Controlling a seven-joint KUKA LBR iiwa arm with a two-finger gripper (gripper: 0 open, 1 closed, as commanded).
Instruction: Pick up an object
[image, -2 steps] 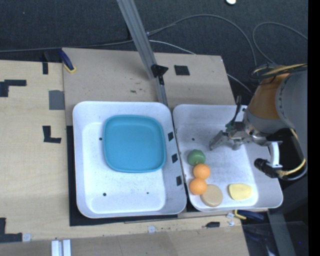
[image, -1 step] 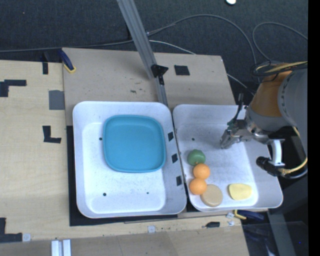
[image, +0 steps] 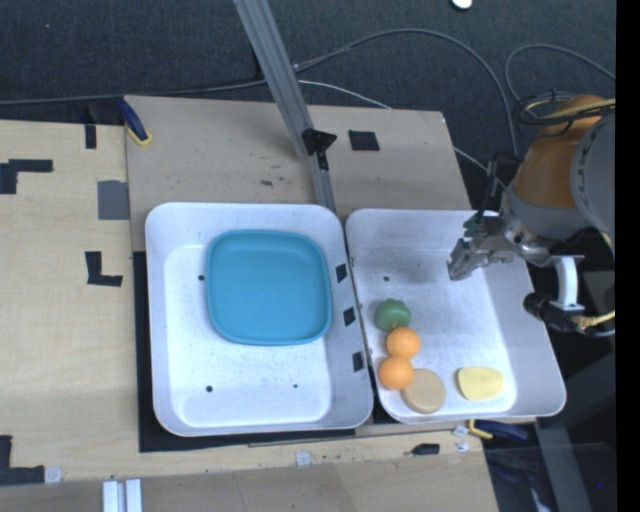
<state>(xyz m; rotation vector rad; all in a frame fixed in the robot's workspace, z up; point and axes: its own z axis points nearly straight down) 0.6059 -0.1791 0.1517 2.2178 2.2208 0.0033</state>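
Tan disc (image: 424, 390) lies well below the claw (image: 462, 262), grip state unclear.

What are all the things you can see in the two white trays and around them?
Bins: 2, white, side by side on the bench.
Plate: 1, blue, squarish, in the left bin.
Green ball: 1, right bin, near its left wall.
Orange balls: 2, just below the green one.
Round disc: 1, tan, right bin's front edge.
Yellow piece: 1, right of the disc.
Metal pole: 1, grey, behind the bins.
Gripper: 1, grey, over the right bin's back part.
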